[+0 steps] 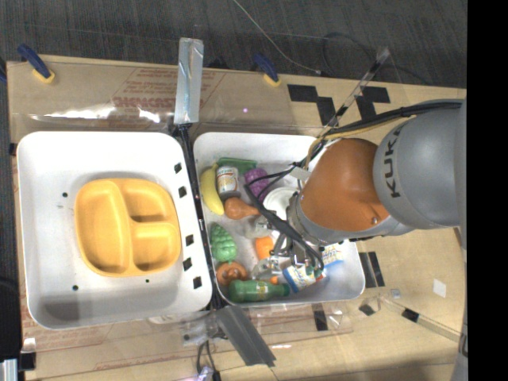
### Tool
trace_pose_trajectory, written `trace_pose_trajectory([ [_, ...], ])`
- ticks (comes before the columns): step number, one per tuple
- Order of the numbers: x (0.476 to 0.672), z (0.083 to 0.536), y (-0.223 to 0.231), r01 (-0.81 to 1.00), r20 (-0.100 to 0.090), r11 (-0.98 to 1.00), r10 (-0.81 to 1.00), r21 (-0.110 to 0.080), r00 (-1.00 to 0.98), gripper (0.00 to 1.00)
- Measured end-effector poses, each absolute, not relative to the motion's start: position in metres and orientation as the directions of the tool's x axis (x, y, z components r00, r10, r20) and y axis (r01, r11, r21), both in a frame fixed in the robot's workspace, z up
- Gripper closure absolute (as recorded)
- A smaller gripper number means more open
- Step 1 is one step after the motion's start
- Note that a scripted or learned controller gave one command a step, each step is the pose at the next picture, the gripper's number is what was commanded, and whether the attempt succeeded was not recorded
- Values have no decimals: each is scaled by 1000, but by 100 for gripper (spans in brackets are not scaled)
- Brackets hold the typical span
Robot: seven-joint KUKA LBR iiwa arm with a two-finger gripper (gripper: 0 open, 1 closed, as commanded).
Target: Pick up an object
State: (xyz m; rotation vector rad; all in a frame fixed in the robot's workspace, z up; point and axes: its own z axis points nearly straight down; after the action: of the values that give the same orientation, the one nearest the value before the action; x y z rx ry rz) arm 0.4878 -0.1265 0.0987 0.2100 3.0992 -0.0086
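**Trainee:** Where had your arm (381, 185) got to when you froze the view?

**Supervisor:** You had it reaching in from the right, low over the right bin (238, 143), with the orange band covering the bin's middle. Your gripper (290, 262) was down among the clutter at the near right of that bin, beside a small carrot-orange piece (263, 247) and a blue and white packet (305, 276).

**Trainee:** Were the fingers clamped on anything?

**Supervisor:** You couldn't have told from that view. The wrist hid most of the hand, and the dark linkage below it blurred into the toys, so I cannot tell whether they were apart or together. Nothing was visibly between them, so I wouldn't have called it a grasp.

**Trainee:** What was on offer to pick?

**Supervisor:** You had plenty, all in the right bin: a banana (210, 193) along the left wall, a small jar (228, 182) just beside it, a purple bunch of grapes (258, 181) further right, a brown drumstick-shaped toy (238, 208), a bumpy green toy (223, 243), and a green cucumber-like piece (258, 290) along the near wall. The left bin (48, 157) held a yellow divided tray (127, 225), well apart from your arm.

**Trainee:** So how far along were you?

**Supervisor:** By my judgement, at the reach-and-close stage. Nothing looked lifted; every item lay in its bin. You had the grasp to confirm and the lift left to do.
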Motion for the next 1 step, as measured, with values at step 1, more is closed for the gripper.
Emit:
trace_pose_trajectory([
  [1,484,105,-124,128,-18,992,128,-1,-992,100],
])
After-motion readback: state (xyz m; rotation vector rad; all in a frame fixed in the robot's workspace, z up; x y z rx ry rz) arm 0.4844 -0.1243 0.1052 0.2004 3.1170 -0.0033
